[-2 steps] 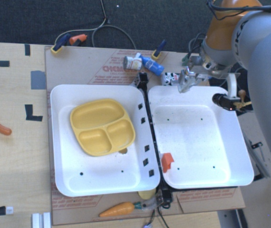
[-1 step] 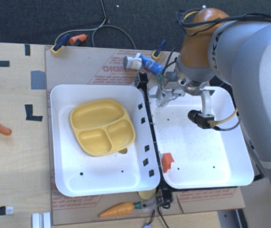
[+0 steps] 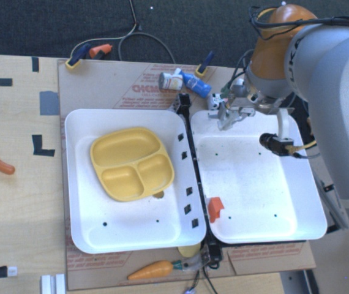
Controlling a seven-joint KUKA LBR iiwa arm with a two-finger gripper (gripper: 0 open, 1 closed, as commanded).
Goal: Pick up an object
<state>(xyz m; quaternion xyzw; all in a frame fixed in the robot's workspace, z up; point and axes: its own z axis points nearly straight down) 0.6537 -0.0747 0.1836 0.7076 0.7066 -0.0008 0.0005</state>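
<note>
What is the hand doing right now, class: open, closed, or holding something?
Hand: above the far edge of the right bin, nothing visibly held; open or closed cannot be told.

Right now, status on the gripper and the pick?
Gripper at right bin's far edge, nothing between fingers. Orange block at near-left corner, untouched. Yellow divided plate in left bin. Path clear.

Both bins look like smooth white plastic; the left bin (image 3: 79, 182) holds a matt yellow plastic tray (image 3: 131, 163). Beneath the left bin lies brown, rough-looking cardboard (image 3: 110, 87). To its left, the bench (image 3: 15, 201) shows pale matt wood grain. The arm (image 3: 321, 54) looks satin grey.
</note>
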